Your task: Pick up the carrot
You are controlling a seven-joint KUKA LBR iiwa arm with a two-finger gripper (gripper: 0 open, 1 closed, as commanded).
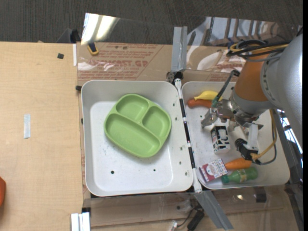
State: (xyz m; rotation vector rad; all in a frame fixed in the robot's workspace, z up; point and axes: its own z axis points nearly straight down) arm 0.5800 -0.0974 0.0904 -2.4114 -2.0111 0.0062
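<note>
Jaws are hovering apparently open and empty just beyond the carrot, which is lying beside the green bottle, presumably positioning for descent.

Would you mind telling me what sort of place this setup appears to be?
Probably a robotics lab bench for grasping trials: two shallow white bins sit side by side, a grey arm with an orange band reaches over the right one, and toy food such as an orange carrot lies there.
</note>
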